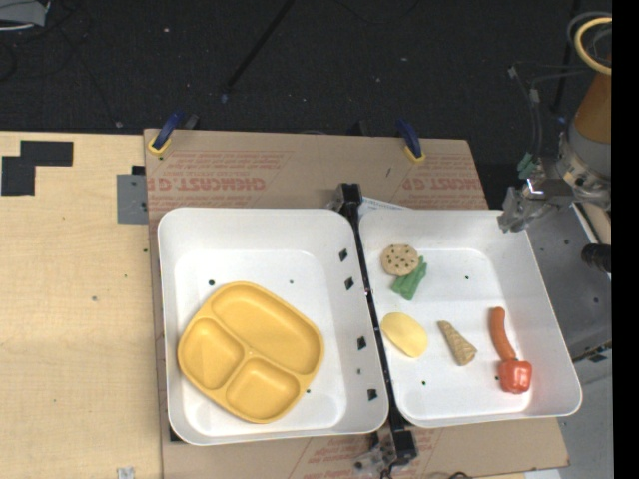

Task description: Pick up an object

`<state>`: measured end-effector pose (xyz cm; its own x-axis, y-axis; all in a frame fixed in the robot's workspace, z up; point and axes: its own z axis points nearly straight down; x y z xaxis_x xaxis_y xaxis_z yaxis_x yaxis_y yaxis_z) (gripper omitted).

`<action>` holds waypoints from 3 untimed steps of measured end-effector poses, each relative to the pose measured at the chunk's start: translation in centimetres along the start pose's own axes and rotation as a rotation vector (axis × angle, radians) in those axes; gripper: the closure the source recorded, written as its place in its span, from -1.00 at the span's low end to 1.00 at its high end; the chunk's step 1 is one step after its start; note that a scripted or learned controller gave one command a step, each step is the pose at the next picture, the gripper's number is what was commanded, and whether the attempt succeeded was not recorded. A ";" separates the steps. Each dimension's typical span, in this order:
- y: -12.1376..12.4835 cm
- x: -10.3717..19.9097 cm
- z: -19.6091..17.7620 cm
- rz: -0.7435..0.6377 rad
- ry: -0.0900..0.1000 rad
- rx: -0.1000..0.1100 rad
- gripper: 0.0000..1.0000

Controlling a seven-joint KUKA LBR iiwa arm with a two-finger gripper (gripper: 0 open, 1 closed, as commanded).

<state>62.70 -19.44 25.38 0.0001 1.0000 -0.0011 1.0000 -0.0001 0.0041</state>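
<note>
Grey arm (584, 138) is cut off at right; its gripper (521, 208) too indistinct to judge.

robot lab: clamped cardboard (300, 173), white bins (170, 267).

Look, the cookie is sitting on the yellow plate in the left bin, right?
Not quite. The cookie is in the right bin, lying by a green piece. The yellow plate is in the left bin, but nothing sits on it. The camera view shows this.
</note>
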 end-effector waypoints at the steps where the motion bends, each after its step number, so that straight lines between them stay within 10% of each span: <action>1: -0.4 4.6 -0.1 -0.003 0.001 0.004 1.00; 3: -4.2 15.7 1.1 -0.003 0.002 0.006 1.00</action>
<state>58.48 -3.78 24.26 -0.0030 1.0000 0.0007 1.0000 0.0030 -0.0017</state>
